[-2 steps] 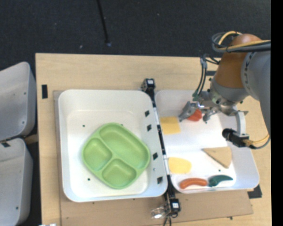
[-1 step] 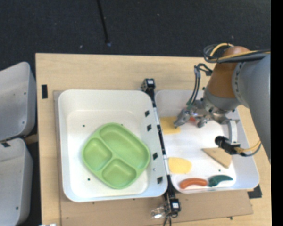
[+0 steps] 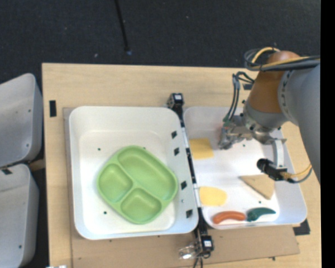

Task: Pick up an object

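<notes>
While the pincer (image 3: pixel 228 138) hangs low over the right bin (image 3: pixel 290 202), whether it is open or closed I cannot tell. A yellow square block (image 3: pixel 201 148) lies just beside it at about eight o'clock, apart from it. Farther toward six o'clock rests a yellow oval piece (image 3: pixel 213 195). A green divided plate (image 3: pixel 137 183) sits in the left bin (image 3: pixel 84 149).
</notes>
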Robot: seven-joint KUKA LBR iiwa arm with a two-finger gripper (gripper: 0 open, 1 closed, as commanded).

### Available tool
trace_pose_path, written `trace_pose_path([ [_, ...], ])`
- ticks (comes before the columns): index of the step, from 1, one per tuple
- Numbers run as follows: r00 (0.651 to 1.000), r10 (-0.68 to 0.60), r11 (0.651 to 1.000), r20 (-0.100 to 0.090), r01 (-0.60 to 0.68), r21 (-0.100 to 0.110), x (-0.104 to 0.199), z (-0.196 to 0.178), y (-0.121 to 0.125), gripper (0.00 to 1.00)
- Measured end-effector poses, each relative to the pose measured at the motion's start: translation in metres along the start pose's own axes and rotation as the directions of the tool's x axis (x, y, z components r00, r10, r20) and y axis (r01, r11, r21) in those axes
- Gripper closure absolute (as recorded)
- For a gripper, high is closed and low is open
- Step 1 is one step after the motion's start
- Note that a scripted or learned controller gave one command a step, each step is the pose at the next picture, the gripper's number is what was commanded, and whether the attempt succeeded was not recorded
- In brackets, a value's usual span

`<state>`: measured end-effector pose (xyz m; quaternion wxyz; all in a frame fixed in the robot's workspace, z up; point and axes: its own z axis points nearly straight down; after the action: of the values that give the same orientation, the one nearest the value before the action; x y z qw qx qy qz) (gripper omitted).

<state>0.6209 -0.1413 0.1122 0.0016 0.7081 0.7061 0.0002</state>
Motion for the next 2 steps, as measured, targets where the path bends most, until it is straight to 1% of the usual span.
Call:
trace_pose_path([
  [1,1.0,-0.005,1.0,-0.001,0.005,-0.003,-0.003,-0.06,0.01,1.0],
  [2,1.0,-0.003,1.0,0.0,0.003,-0.005,-0.012,-0.117,0.006,1.0],
])
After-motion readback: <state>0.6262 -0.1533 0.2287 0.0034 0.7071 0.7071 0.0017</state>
